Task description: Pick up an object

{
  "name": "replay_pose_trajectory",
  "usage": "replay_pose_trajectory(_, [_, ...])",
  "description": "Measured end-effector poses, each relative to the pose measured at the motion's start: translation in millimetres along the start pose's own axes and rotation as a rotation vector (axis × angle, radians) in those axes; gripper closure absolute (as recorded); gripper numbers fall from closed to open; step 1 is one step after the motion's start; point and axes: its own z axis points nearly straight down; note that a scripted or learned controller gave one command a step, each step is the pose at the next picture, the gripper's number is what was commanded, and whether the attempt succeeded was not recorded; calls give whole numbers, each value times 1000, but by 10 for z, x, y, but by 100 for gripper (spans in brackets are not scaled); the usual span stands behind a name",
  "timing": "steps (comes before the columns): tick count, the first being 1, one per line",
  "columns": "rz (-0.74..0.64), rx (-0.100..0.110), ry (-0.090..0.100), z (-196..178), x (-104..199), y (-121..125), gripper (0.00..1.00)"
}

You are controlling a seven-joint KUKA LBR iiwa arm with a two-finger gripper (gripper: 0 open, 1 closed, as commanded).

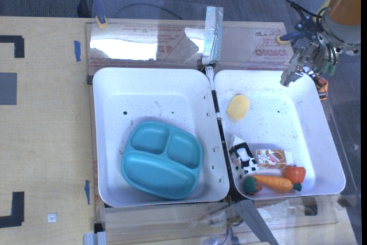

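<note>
The gripper (293, 76) hangs at the upper right of the frame over the right bin (321, 123), and I cannot tell its state, while the yellow lemon (238, 107) lies free below-left, probably the easiest object because nothing touches it.
</note>
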Motion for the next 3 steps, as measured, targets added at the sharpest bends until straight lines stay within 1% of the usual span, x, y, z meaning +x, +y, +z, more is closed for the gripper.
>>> replay_pose_trajectory(1, [96, -1, -9, -602, -147, -55, 100])
replay_pose_trajectory(2, [-127, 0, 1, -479, 184, 381, 100])
replay_pose_trajectory(3, [105, -1, -10, -1490, 41, 157, 100])
